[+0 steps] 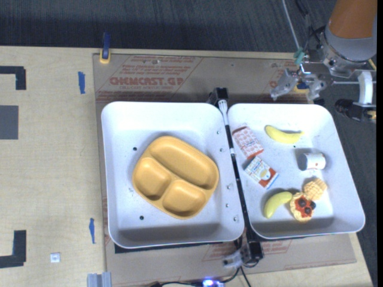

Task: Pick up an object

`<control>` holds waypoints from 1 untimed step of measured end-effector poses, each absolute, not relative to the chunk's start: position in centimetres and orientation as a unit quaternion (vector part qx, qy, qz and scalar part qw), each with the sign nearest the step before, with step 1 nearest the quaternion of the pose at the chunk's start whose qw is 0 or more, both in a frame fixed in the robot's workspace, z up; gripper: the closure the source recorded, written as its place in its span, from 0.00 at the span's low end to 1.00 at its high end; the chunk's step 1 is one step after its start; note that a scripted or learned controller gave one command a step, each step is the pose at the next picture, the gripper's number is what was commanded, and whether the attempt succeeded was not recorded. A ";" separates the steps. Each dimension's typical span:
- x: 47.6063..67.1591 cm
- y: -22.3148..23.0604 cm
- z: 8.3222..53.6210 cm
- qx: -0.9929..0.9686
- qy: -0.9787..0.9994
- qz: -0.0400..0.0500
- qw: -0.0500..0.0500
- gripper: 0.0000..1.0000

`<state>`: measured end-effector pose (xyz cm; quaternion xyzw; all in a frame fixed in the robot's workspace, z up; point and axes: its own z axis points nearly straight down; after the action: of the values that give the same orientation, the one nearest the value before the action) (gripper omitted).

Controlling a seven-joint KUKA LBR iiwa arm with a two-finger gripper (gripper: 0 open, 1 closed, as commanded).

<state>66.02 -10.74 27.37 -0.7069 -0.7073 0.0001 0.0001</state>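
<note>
The right bin (347,190) holds several small items: a yellow banana (283,135), a red-and-white packet (246,140), a small orange-and-white carton (261,171), a white cylinder (312,160), a second yellow banana (275,202) and a waffle with berries (303,206) next to a yellow waffle piece (315,188). My gripper (298,87) hangs beyond the right bin's far edge, over the cardboard and above the first banana. It is open with nothing between its fingers.
A yellow divided tray (174,176) lies in the left bin (114,160). The two bins meet at a ridge (232,166) with clamps at both ends. Cables run along the right side by the arm's wrist (353,17).
</note>
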 end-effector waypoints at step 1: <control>59.6 -11.1 18.4 -0.707 -0.707 0.000 0.000 0.00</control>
<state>59.63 -11.06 18.39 -0.7074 -0.7069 0.0002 0.0003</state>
